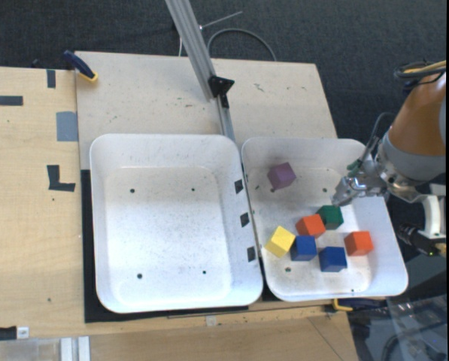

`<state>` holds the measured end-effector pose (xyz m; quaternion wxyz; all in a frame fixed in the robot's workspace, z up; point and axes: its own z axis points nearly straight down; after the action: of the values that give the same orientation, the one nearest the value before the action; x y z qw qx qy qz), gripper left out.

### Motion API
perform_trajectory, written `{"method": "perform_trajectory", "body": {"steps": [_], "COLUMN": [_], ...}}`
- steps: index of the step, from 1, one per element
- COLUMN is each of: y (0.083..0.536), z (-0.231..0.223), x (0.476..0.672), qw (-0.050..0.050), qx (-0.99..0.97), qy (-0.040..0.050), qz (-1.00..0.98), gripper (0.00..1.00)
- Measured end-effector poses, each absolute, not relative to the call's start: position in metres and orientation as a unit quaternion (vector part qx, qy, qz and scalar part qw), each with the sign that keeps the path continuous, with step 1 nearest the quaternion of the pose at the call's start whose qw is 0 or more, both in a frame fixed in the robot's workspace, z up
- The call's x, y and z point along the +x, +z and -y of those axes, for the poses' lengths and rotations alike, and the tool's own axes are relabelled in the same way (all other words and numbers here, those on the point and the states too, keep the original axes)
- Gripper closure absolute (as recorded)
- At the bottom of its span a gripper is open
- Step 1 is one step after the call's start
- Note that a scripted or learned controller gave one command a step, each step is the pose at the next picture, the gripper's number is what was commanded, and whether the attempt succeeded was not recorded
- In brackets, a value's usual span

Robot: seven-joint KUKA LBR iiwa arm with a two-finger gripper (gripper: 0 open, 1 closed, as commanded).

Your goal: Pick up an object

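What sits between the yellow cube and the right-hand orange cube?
In the camera view, two blue cubes lie between the yellow cube and the right-hand orange cube.

Arm (420, 138): a rounded orange section is seen above a grey wrist housing, the orange surface smooth and faintly glossy; a thin yellow-and-black cable (418, 69) is looped over the top of the orange section; a thin dark cable is run down beside the wrist; the gripper (343, 195) is formed of small grey metallic parts with slim pale fingers; a white, rounded fitting (433, 215) with dark hardware is seen beneath the grey housing; finer markings and screws cannot be made out.
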<state>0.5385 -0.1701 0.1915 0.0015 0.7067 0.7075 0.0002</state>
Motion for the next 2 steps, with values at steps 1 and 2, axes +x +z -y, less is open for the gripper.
{"method": "perform_trajectory", "body": {"steps": [1, 2], "y": [0.254, 0.269], "z": [0.166, 0.165], "x": [0.542, 0.542], "qw": [0.003, 0.0], "qx": [0.706, 0.707], "qy": [0.0015, 0.0003], "qz": [-0.708, -0.708], "gripper": [1.0, 1.0]}}
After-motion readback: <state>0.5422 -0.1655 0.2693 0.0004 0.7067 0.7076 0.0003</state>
